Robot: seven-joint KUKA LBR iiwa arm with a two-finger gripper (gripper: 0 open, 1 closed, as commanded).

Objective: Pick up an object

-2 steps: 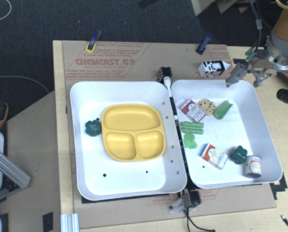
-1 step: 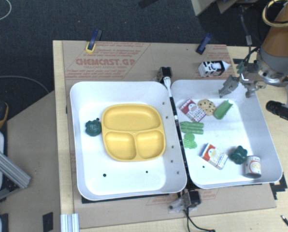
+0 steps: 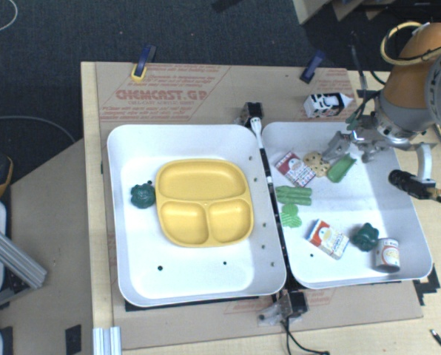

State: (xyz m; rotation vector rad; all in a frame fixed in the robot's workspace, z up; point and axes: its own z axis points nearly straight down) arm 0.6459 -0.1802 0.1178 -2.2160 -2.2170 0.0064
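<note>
Here your hand [image 3: 344,148] hangs low over the right white bin [image 3: 409,228], beside the small green oblong plastic piece [image 3: 340,169]; whether spread or pinching, I cannot tell, so the approach looks unfinished.

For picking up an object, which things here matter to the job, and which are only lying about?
In the job:
hand, over the right bin
green pickle just below it
cracker
red and white packet

Lying about:
yellow divided plate in the left bin
dark green lump beside the plate
small can
black and white toy on the bench
</note>
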